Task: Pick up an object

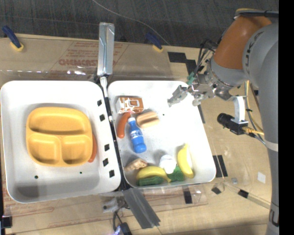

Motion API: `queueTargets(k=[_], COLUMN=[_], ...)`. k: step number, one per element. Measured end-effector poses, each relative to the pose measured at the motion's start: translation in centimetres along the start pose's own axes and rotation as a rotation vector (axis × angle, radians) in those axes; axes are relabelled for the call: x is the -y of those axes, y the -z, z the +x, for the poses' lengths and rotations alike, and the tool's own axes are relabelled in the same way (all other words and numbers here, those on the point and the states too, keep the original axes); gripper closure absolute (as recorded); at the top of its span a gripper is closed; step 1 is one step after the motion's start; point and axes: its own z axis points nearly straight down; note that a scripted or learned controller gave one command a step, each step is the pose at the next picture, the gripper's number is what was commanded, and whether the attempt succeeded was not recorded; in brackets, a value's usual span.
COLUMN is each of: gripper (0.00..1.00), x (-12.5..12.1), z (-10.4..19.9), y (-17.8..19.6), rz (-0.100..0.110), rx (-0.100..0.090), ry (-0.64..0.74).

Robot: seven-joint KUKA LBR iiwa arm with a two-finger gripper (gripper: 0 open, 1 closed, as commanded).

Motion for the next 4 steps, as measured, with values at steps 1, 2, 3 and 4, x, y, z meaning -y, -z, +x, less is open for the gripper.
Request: queueTargets(k=[1,2,3,4], gripper=[0.00,0.00,1.00,1.00], x=[6.9,7.8,7.7,2.6], z=[8.1,10.6,10.6,14.5], y=[-8.9,-11.3,-10.3,-2.5], rz=[0.008,0.000,-0.001,-0.005], rx=[-0.003,-0.001,-0.001,0.000], ry=[-0.037,0.215,0.218,0.141])
